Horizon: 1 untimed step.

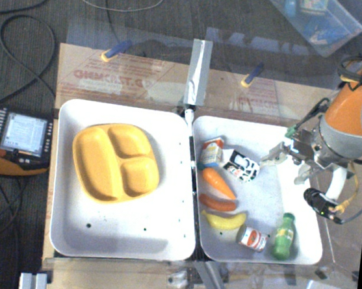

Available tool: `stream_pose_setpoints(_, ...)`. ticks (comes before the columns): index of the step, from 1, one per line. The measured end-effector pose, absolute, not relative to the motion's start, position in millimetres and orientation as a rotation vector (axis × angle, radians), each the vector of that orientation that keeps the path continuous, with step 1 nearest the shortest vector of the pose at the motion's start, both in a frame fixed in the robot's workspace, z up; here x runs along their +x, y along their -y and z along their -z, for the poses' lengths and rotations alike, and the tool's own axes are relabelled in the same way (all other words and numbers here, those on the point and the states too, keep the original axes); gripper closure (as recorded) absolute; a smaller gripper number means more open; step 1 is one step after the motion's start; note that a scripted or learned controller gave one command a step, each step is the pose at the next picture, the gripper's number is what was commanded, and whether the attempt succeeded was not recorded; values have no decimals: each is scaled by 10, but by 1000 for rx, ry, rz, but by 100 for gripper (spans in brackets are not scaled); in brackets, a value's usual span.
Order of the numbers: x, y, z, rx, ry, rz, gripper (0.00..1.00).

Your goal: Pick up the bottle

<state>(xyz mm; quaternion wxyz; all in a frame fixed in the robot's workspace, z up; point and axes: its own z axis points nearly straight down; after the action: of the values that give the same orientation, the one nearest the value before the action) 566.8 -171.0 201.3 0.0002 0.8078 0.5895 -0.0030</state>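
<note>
Near the right bin's (304,208) near right corner lies the bottle (283,237), green with a pale cap, a small can (252,238) and a banana (223,219) to its left. Well above it, the tool (291,162) hovers, fingers spread, holding nothing.
</note>
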Motion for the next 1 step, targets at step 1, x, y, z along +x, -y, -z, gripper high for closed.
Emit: stream_pose_setpoints(1, 5336, 2123, -1162, 2367, -2073, 6, 0)
